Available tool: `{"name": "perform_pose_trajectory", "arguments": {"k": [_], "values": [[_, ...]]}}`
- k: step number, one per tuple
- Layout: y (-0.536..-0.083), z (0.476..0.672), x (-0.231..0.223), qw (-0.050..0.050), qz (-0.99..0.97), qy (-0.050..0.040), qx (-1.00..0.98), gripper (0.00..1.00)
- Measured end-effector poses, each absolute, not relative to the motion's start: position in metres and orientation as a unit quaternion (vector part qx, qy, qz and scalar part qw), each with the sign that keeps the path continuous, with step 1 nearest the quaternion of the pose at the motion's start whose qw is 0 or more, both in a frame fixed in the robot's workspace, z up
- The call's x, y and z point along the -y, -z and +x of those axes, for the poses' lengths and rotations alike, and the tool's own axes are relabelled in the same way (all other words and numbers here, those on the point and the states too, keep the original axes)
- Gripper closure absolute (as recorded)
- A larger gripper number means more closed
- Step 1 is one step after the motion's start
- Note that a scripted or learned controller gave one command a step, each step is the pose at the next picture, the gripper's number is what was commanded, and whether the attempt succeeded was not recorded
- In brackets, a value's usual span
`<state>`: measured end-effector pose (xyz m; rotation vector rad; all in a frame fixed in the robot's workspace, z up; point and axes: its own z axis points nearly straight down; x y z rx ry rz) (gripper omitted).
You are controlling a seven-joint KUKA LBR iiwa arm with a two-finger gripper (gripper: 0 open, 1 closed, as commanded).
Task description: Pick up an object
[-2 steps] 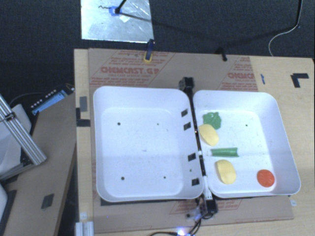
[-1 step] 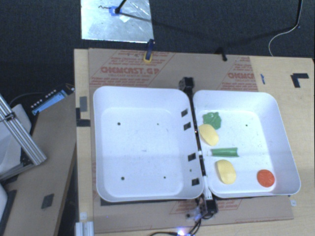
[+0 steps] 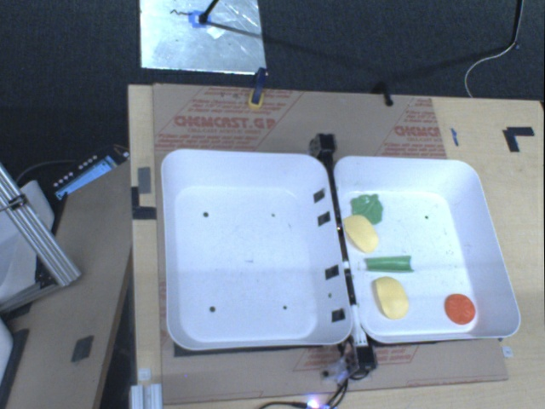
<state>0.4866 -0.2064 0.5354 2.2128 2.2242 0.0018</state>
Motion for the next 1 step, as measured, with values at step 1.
{"name": "perform_pose_trajectory", "arguments": {"k": [1], "values": [[-0.5354, 0.4866, 0.2064, 0.002, 0.705, -0.0006, -0.709, 1.00]]}}
